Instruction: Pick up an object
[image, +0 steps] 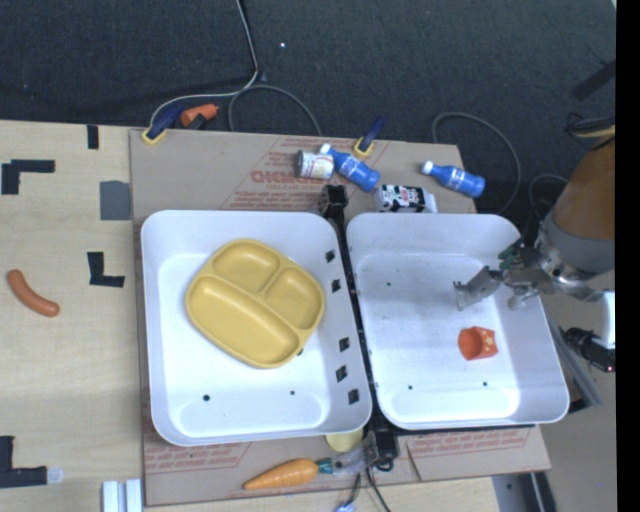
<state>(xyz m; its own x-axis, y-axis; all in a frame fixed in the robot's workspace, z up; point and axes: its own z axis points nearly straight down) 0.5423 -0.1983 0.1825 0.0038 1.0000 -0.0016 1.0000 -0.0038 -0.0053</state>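
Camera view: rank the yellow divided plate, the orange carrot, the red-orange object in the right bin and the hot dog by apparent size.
1. yellow divided plate
2. orange carrot
3. hot dog
4. red-orange object

The hot dog and the red-orange object look close, so their order is unsure.

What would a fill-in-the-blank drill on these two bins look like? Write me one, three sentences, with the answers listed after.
1. The yellow divided plate lies in the ____ bin as the camera sees it.
2. The small orange-red object lies in the bin on the ____ of the picture.
3. The tool is above the bin that holds the ____ object.

Missing words: left; right; orange-red
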